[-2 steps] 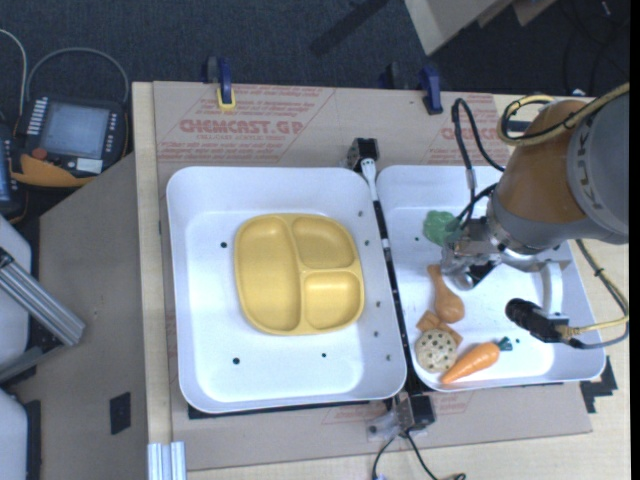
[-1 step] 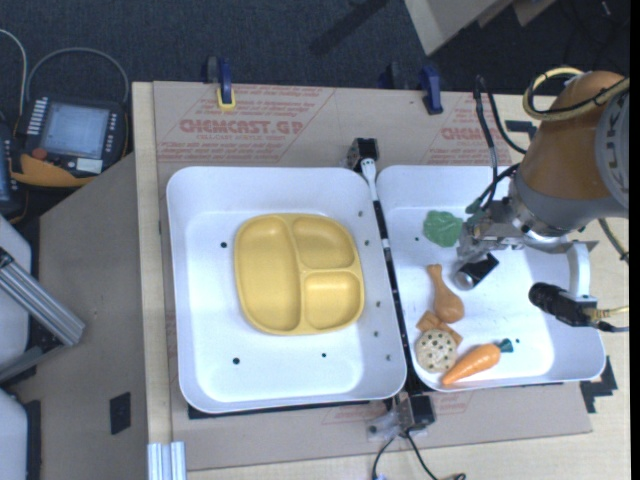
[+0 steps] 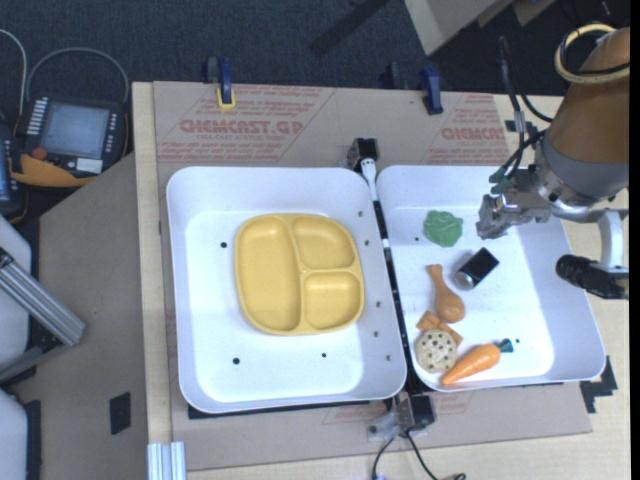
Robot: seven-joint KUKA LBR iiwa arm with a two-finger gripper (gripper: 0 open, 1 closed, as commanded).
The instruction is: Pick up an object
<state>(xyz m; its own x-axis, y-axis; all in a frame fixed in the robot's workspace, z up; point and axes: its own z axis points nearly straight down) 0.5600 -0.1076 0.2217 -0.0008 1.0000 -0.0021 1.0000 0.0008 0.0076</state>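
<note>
The bench is lying under a brown cardboard sheet with red printed letters, and a dark carpet floor is showing around it. Two blue clamps are holding the cardboard at its far edge. Far to the left of the bins, a small screen device is sitting on the floor.

The left bin is white, shallow and smooth, with rounded corners. A yellow plastic tray with three compartments is resting in its middle. Just beside it, the right bin is holding the small things: a green bumpy lump, a black block lying tilted, a tan drumstick shape, a round speckled cookie and an orange carrot with a green tip.

The gripper is hanging over the right bin, near its far right part, under the grey and orange arm. The black block is lying just below it in the picture, and the green lump is lying just beside it to the left. I cannot tell how the gripper is set; nothing is showing held in it.
</note>
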